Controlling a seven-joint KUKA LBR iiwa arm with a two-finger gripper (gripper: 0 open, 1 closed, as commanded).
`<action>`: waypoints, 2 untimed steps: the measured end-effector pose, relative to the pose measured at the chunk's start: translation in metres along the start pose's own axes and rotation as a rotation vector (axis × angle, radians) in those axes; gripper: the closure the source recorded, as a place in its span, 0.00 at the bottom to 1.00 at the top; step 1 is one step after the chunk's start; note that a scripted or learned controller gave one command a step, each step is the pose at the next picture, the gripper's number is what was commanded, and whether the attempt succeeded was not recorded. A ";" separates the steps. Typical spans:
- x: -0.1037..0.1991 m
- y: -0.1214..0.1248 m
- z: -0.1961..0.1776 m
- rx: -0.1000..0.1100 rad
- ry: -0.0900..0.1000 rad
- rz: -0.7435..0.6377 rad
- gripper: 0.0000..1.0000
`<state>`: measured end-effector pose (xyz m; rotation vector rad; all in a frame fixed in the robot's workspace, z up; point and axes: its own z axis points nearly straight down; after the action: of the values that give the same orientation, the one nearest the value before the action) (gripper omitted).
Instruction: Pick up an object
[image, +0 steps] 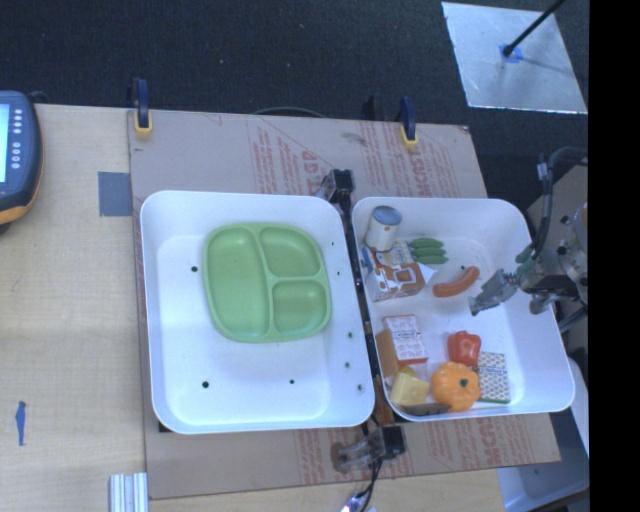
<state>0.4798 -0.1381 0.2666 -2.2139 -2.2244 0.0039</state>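
Observation:
The right bin (540, 372) holds several toy foods. A white can (382, 226) stands at its back left, with a green pea pod (428, 249) and a printed carton (396, 277) beside it. A sausage (456, 282) lies mid-bin. Nearer the front are a small red-and-white box (404, 338), a red pepper (464, 347), an orange fruit (455, 386), a yellow cheese wedge (408, 388) and a patterned packet (493, 376). My gripper (497, 292) hangs over the right side of this bin, just right of the sausage, with nothing seen in it.
The left bin (170, 330) carries a green divided plate (267, 281). A teach pendant (15, 150) lies at the bench's far left. Clamps (142, 105) pin the cardboard sheet at the back. The arm's wrist (560, 260) stands over the right bin's right rim.

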 end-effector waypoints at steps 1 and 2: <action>0.001 0.010 0.094 0.005 0.001 -0.002 0.00; -0.019 -0.002 0.176 -0.009 -0.005 -0.001 0.00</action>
<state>0.4775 -0.1567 0.0908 -2.2195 -2.2328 -0.0006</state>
